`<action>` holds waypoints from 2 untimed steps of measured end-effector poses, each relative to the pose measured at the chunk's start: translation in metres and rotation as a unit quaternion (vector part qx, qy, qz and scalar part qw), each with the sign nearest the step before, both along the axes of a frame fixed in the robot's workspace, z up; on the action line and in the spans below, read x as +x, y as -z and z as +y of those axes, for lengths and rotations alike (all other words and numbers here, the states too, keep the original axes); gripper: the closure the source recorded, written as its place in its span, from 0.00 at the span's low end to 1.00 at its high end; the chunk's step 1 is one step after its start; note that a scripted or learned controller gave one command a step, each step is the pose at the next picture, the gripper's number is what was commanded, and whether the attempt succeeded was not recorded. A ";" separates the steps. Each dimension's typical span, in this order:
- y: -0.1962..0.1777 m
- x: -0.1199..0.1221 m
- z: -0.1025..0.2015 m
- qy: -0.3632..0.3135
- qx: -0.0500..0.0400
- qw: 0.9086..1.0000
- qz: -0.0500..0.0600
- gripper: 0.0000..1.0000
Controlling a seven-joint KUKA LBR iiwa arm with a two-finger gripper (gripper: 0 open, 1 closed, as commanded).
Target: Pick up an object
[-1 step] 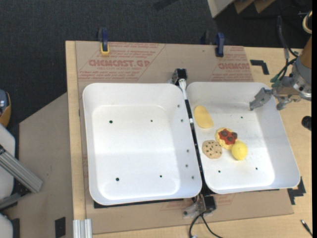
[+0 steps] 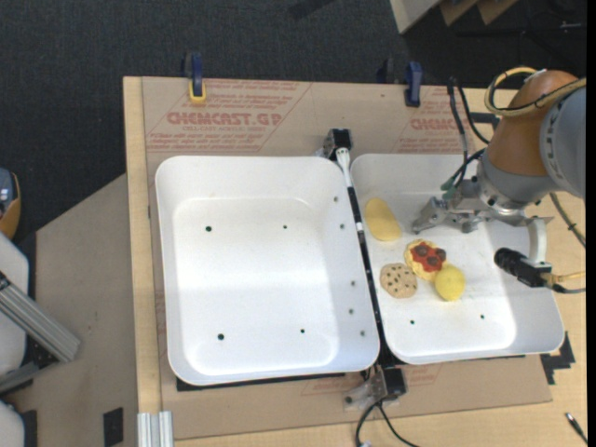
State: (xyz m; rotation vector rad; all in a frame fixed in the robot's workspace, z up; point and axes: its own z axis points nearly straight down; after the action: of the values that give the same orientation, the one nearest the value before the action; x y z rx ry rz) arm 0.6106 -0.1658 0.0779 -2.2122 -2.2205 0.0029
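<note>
Four food items (image 2: 424, 259) lie just beside the end effector (image 2: 438, 214), its grasp state unclear.

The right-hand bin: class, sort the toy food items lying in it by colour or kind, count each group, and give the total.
Yellow pieces: 2, an oblong yellow piece and a round yellow piece
Chocolate-chip cookie: 1
Red-topped pizza-like piece: 1
Total: 4

Two blue clamps (image 2: 195, 65) on bench (image 2: 140, 250)
</note>
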 end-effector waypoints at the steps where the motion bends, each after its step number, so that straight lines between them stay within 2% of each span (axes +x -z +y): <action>1: -0.018 0.002 -0.004 0.001 -0.003 1.000 -0.005 1.00; 2: -0.009 -0.049 0.061 0.000 -0.002 1.000 -0.005 1.00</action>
State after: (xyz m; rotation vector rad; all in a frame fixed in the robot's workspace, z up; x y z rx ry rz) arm 0.5617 -0.1048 0.0873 -2.2200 -2.2264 -0.0053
